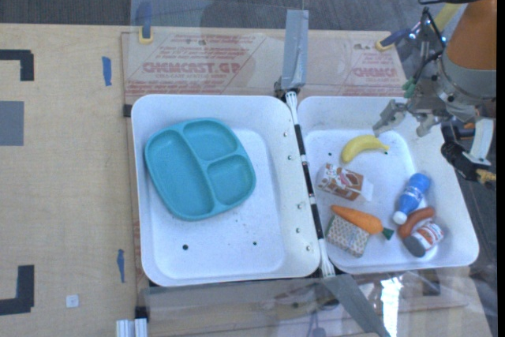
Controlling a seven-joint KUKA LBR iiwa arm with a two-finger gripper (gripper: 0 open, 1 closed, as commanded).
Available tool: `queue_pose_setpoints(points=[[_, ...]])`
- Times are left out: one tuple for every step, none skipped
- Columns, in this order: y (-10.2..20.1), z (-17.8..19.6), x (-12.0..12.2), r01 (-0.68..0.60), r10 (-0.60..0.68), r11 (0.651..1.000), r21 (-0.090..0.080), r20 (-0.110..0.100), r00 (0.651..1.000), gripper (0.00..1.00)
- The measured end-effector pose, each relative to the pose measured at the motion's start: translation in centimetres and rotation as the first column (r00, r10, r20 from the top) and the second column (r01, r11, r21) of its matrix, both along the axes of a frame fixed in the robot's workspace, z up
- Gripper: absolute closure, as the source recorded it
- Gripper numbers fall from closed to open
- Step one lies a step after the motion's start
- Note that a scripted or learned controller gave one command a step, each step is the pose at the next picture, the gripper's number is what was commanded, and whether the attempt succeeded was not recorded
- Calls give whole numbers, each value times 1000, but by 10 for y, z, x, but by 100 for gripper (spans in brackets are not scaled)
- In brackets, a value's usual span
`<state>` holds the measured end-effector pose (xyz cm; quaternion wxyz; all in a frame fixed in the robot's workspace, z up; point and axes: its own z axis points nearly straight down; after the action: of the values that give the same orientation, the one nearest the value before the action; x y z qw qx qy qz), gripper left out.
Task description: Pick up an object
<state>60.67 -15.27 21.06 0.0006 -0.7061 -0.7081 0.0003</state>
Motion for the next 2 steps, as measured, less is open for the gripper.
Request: queue_pose_setpoints(points=[[8,-119,33,-139,139,990,-2,6,990,0],[14,-123,-27,-46,46,999,-1,6,999,0]])
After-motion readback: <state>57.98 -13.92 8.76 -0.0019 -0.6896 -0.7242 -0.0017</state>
